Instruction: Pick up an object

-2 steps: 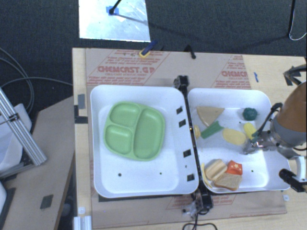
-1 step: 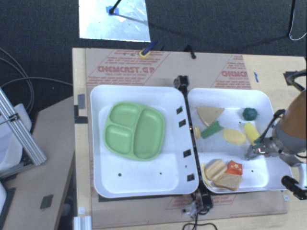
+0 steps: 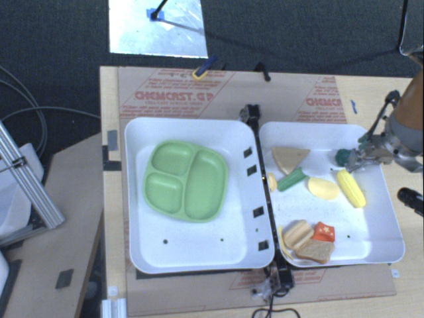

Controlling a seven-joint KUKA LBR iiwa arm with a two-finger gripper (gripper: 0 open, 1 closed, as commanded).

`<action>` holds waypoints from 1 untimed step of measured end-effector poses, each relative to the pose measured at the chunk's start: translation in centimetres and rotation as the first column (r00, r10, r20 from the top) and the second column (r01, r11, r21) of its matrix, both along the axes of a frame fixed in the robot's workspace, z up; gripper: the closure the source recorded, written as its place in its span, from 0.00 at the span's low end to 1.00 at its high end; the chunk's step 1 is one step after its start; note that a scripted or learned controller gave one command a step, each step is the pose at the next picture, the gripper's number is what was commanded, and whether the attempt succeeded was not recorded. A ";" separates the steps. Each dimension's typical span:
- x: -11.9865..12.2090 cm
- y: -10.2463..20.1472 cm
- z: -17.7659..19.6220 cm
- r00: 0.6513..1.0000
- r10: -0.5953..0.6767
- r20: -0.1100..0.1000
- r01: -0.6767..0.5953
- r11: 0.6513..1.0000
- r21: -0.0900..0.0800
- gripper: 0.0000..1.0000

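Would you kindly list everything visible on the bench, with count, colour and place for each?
Bins: two, white, side by side on the bench.
Divided plate: one, light green, in the left bin.
Wedge: one, tan, top of the right bin.
Green piece: one, green, below the wedge.
Lemon-like piece: one, pale yellow, middle of the right bin.
Corn cob: one, yellow, right of the lemon-like piece.
Bread pieces: a few, brown, near corner of the right bin.
Red piece: one, red, on the bread.
Gripper: one, grey and teal, at the right bin's far right, just above the corn cob.
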State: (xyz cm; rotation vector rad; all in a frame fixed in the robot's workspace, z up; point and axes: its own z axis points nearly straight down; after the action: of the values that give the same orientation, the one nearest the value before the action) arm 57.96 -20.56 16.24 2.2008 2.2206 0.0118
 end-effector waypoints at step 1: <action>-4.6 -0.1 -3.9 1.000 -0.009 -0.019 0.009 1.000 0.006 1.00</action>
State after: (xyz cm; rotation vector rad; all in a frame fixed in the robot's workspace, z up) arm 53.37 -20.64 12.36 2.2235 2.2230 -0.0017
